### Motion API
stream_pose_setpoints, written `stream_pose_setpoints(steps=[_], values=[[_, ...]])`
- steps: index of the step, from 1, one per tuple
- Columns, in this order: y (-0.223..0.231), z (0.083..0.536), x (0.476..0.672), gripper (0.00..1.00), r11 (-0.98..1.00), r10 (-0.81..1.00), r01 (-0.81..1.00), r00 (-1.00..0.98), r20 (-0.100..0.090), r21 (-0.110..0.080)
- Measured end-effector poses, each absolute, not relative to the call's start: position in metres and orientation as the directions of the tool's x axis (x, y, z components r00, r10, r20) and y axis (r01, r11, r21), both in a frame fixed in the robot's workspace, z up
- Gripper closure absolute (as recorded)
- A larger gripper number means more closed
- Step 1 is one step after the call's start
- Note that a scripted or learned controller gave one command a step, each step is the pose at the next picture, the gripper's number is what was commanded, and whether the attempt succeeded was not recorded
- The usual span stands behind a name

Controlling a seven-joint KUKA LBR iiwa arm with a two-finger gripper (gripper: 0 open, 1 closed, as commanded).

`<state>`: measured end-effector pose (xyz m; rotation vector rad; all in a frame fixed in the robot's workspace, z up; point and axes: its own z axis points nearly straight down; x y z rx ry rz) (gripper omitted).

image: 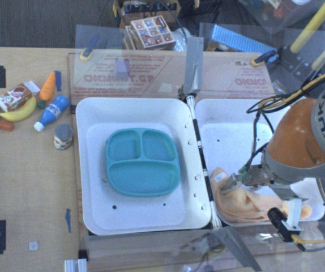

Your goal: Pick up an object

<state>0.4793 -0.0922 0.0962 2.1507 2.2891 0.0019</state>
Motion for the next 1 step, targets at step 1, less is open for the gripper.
stream_pose_setpoints(steps=[1], values=[[-0.102, 0.0911, 0.5526, 0.0, -0.337, 0.941, 0.941, 0.337, 0.001, 0.014]])
